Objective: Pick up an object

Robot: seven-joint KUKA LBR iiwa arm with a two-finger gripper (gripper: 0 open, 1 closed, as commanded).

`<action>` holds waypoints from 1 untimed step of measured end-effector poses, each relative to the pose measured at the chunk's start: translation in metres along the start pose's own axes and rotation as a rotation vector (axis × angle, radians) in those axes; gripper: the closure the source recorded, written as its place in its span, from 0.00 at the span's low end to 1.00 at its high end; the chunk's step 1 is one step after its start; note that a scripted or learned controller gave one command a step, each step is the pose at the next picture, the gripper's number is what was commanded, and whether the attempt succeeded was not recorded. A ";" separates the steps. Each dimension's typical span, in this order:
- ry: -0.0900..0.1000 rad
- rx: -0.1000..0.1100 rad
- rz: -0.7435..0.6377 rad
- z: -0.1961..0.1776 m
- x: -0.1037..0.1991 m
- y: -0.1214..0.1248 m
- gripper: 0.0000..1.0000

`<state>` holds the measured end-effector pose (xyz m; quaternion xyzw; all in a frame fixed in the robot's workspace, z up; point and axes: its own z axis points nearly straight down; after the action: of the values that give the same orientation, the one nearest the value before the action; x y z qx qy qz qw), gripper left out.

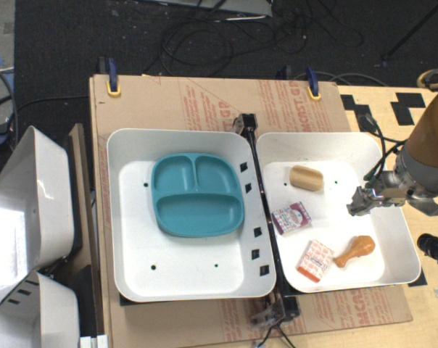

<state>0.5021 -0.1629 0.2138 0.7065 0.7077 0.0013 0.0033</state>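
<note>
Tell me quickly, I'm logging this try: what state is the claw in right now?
Claw: cannot be told whether open or closed; it hangs over the right bin, nothing seen between its tips.

Orange-banded grey arm (431,151), black cables, dark metal fingers (358,203).

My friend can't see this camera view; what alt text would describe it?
A robot arm's gripper hovers over the right white bin, which holds a bread roll, two small packets and a toy chicken drumstick. The left bin holds a teal divided plate.
</note>
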 end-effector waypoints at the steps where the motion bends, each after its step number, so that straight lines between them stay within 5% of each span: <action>1: 0.000 0.000 -0.002 -0.053 0.000 0.002 1.00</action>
<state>0.5038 -0.1632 0.2671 0.7059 0.7083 0.0015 0.0033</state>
